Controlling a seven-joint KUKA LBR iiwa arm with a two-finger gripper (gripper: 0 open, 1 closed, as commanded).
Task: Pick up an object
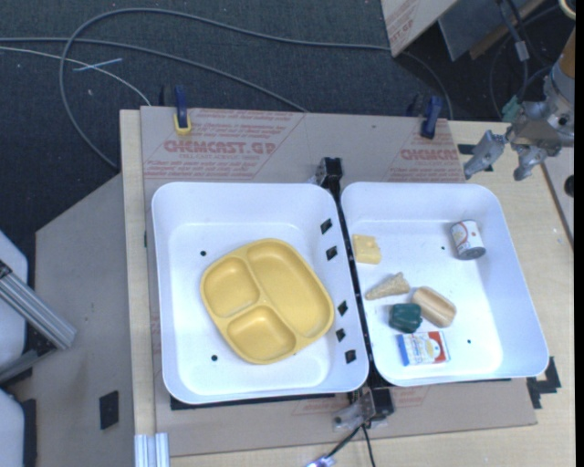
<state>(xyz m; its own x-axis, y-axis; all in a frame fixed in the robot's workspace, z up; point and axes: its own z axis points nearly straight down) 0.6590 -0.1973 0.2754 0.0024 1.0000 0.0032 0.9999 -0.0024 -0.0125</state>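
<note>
My gripper (506, 160) hangs at the upper right, above the bench just beyond the far edge of the right bin (516, 274). Its two grey fingers are spread apart with nothing between them. In the right bin lie a small tin can (467, 240) on its side, a yellow cheese piece (366, 249), a tan wedge (388, 286), a bread roll (434, 306), a dark green lump (406, 317) and a small red, white and blue carton (423, 348). The can is the nearest object to the gripper.
The left bin (173, 274) holds a yellow three-compartment plate (265, 299). A black divider with clips (339, 264) runs between the bins. Clamps (182, 114) hold the cardboard base at the back. A cardboard box (415, 20) and cables lie beyond the bench.
</note>
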